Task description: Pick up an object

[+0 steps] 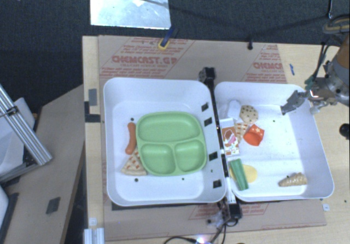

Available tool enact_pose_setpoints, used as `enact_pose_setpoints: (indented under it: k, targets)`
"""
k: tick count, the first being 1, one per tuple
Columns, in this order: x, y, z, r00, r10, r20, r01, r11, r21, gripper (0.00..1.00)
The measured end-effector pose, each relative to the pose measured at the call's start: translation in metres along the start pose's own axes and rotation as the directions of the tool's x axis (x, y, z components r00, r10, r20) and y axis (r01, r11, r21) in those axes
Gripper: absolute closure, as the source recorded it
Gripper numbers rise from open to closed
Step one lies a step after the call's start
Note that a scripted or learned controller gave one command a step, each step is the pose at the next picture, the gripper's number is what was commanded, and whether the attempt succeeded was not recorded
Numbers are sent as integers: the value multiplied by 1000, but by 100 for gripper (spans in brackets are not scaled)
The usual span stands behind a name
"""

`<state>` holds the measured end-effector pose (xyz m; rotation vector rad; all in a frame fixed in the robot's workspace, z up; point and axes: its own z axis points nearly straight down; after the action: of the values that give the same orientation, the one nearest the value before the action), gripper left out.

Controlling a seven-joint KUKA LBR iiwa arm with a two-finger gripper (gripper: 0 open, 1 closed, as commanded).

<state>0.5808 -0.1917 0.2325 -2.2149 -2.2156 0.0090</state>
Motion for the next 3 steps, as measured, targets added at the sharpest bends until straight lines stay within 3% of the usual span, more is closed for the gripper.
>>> enact_pose_setpoints:
  k: [1, 3]
  targets:
    - [1, 2, -7, 1000, -3, 3, 3, 1000, -12, 0]
    - [8, 3, 81, 1000, -4, 1, 4, 1000, -8, 0]
